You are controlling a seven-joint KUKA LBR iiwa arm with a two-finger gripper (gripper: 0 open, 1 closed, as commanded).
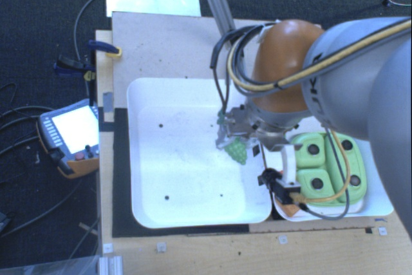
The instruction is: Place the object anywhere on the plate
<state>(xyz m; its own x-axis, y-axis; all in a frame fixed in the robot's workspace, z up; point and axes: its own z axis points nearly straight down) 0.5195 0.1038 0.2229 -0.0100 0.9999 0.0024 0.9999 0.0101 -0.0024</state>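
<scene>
green object at fingers, plate far off

green plate [328, 167] sits in the right bin. left bin [161, 190] lies under the gripper [233, 142]; small green object [237, 150] appears clamped between fingers, over bin's right side. risk: marginal grip, could drop in transit. worktop [167, 42] beyond.

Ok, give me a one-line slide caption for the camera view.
KUKA arm's gripper poised with a small green object over the left white bin, beside a green plate.

One fixed camera looks down at a slant on the bench [167, 42] and both white bins [187, 196].
</scene>
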